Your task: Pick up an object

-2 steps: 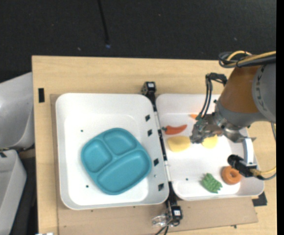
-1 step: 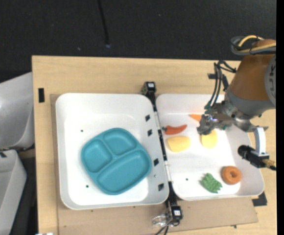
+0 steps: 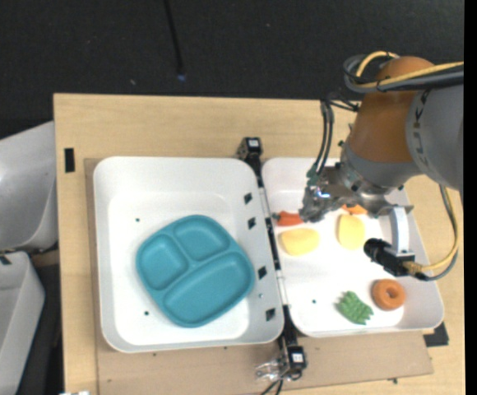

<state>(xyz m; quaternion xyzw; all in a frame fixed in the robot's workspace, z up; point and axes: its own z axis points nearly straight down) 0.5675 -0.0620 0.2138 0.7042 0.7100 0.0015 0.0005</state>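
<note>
My gripper (image 3: 314, 208) hangs low over the left part of the right bin (image 3: 304, 303), just above a yellow lemon-shaped piece (image 3: 298, 240) and next to a small orange-red piece (image 3: 288, 218). Another yellow piece (image 3: 350, 231) lies to the right of the gripper, with a small orange bit (image 3: 354, 211) at its top. An orange donut-like ring (image 3: 388, 294) and a green leafy piece (image 3: 354, 308) rest near the bin's front. The arm's orange band and wrist hide the bin's back right.
The left bin (image 3: 115, 303) holds a teal divided plate (image 3: 192, 269). A black cylindrical part with a yellow cable (image 3: 386, 257) sticks out beside the arm over the right bin. Bin clips run along the seam between bins.
</note>
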